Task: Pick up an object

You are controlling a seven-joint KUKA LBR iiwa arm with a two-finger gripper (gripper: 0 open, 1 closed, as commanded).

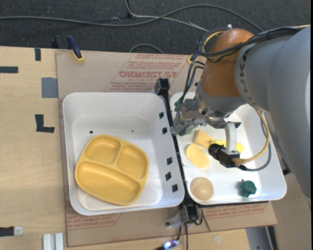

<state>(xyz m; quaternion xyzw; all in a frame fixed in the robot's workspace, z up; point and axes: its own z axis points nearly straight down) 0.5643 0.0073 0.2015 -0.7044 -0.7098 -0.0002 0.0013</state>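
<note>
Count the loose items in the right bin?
4 visible: yellow block under the gripper, pale yellow piece beside it, tan round piece near the front, green object front right. The arm may hide more.

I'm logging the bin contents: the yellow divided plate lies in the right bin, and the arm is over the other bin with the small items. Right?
Not quite. The camera view shows the yellow divided plate in the left bin, not the right. The arm is over the right bin with the small items, as you said.

My glossy orange band shines; the yellow plate looks smooth plastic, the white bins matt plastic.
</note>
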